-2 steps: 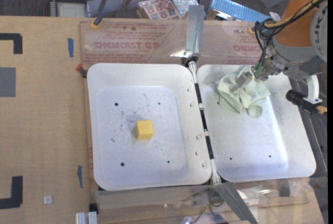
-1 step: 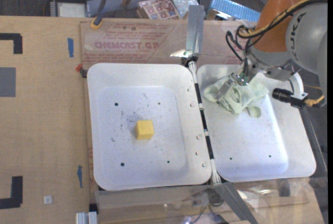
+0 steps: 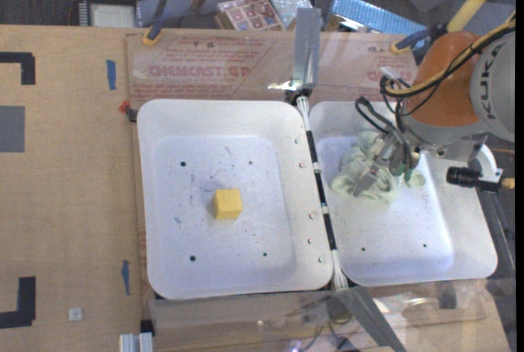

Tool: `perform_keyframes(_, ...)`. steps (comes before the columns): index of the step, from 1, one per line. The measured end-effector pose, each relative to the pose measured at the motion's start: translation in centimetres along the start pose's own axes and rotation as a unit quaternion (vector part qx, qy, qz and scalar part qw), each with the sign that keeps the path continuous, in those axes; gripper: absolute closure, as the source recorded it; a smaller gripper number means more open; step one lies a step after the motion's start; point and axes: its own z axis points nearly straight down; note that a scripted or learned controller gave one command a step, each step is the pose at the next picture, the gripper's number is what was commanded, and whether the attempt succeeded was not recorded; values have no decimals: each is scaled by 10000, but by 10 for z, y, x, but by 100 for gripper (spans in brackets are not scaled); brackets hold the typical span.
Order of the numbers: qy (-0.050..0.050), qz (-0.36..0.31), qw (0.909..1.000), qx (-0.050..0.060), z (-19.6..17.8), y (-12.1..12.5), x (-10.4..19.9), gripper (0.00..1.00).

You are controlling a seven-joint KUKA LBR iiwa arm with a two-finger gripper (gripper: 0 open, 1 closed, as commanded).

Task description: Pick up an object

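Note:
A small yellow cube (image 3: pixel 228 204) lies near the middle of the left bin (image 3: pixel 164 137). In the right bin (image 3: pixel 458 252) a pale green, crumpled soft thing (image 3: pixel 358 181) rests toward the far left part of the floor. My gripper (image 3: pixel 385 166) reaches in from the right and sits low, right over the upper right part of that green thing, partly hiding it. The arm's orange band (image 3: pixel 438 88) is above and behind the gripper.
A metal divider post (image 3: pixel 305 56) stands at the far end between the two bins. Clutter of boxes and cables lies beyond the bench's back edge. A brown cardboard surface (image 3: pixel 65 178) spreads to the left of the bins.

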Motion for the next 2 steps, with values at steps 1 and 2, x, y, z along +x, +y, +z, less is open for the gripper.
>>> perform_keyframes(1, 0, 1, 10000, 0, 0, 0, 0, 0)
perform_keyframes(2, -37, 10, 10000, -17, -12, 1, -2, 100)
